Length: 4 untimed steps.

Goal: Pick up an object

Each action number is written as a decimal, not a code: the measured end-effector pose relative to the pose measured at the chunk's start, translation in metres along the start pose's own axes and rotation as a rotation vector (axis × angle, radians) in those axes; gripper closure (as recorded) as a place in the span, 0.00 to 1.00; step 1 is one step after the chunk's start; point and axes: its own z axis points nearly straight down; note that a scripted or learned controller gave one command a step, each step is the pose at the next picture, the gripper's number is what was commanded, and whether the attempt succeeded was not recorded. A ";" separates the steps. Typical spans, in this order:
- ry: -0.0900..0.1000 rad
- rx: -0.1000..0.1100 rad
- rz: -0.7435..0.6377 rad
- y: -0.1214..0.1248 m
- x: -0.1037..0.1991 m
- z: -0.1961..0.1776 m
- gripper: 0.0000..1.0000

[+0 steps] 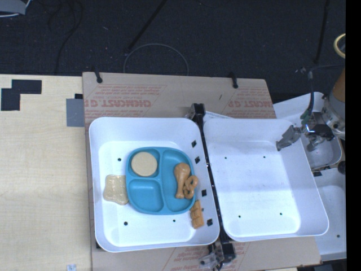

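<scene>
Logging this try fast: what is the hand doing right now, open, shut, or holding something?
Hand: over the right bin's far right edge, nothing seen in it; open or shut cannot be told.

The pale wood-grain bench top (39, 174) carried a brown printed cardboard sheet (169, 97); on that sheet sat two shallow white plastic bins side by side, touching along a black clip strip; the left bin (107, 230) lay toward the bench's middle; the right bin (265, 174) lay beside it.
</scene>
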 end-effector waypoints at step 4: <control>-0.002 -0.010 -0.002 -0.003 0.014 0.146 0.00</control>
